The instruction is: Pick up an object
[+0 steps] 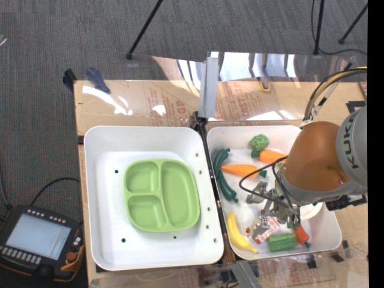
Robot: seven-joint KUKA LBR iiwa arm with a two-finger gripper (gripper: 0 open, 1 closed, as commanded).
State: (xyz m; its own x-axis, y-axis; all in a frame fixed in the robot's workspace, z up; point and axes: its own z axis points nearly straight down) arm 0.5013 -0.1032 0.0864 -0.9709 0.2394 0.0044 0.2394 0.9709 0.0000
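The right bin (282, 128) holds several toy foods. A yellow banana (239, 233) lies at its front left, with a green cucumber piece (282, 242) and a small red piece (302, 235) at the front. Further back lie an orange carrot (240, 169), a second carrot (273, 155), a broccoli floret (259, 142) and dark green bean pods (223, 173). My gripper (275, 218) hangs low over the front middle of this bin, just above a small red-and-white item (267, 227), between the banana and the cucumber piece. The arm's orange band (315, 161) hides the bin's right part.
The left bin (102, 161) holds a light green divided plate (162, 195) at its centre. A metal post (207, 89) stands behind the seam between the bins. A teach pendant (39, 239) lies on the floor at the lower left.
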